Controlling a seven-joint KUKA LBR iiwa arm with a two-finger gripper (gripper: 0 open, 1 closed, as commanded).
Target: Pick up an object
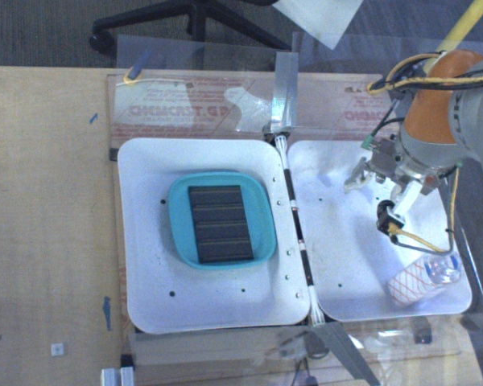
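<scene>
You see the gripper (384,190) over the right bin (338,272), fingers spread, nothing between them; the bottle (423,280) lies in that bin's near right corner; a teal tray (262,215) sits in the left bin (145,296).

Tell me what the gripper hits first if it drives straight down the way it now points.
Probably bare floor of the right bin. The gripper points down over open white surface; the clear bottle lies nearer the bin's front right corner, seemingly off that line. Depth is uncertain from this slanted view.
</scene>
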